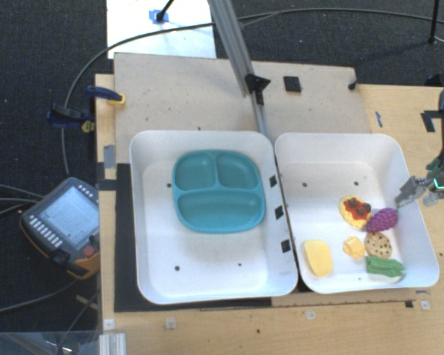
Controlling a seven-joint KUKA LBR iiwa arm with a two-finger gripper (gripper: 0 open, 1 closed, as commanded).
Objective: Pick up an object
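Note:
Several toy foods lie in the right bin [333, 161], toward its near right corner. Among them are a yellow and red piece [354, 209], a purple grape bunch [382, 218], a chocolate-chip cookie [377, 244], a green vegetable [385, 268], a small yellow piece [354, 247] and a pale yellow block [318, 257]. My gripper [423, 191] hangs at the bin's right rim, just right of and above the grapes. Nothing shows in its grasp.
A teal divided plate [218, 191] lies in the left bin [155, 272]. A grey pole [237, 43] slants across the back board. A teach pendant [63, 224] and cables lie on the floor at the left.

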